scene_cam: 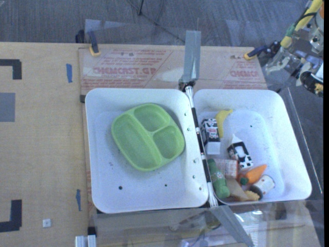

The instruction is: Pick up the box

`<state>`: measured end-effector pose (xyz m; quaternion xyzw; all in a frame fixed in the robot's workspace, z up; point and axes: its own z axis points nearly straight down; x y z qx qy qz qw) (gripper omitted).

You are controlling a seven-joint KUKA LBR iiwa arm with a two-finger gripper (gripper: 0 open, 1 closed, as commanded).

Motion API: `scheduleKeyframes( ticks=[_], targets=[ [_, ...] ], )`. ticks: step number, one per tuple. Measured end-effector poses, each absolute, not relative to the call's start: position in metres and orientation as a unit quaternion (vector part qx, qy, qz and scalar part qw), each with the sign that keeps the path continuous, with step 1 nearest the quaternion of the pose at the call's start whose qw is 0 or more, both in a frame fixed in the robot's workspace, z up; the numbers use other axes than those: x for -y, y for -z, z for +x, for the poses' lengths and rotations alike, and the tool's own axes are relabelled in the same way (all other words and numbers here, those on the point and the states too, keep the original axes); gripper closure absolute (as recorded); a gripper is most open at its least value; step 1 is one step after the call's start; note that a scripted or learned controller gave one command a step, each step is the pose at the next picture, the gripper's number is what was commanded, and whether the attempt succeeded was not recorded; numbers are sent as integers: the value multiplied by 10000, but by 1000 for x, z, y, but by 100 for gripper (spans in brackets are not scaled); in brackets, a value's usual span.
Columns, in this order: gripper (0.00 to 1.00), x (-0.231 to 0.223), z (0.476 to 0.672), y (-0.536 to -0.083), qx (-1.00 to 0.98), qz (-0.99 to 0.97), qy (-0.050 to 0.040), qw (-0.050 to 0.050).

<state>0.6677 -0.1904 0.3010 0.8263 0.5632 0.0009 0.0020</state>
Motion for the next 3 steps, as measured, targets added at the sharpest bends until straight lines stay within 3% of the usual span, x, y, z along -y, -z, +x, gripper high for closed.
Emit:
scheduleKeyframes(
  ticks=[1, 2, 3],
  targets=[
    [100, 187, 669, -311, -5655, 8248, -7, 31],
    [100, 193, 668, -436, -5191, 8547, -2, 13],
    [100, 190, 669, -447, -5215, 8532, -7, 31]
  ],
)
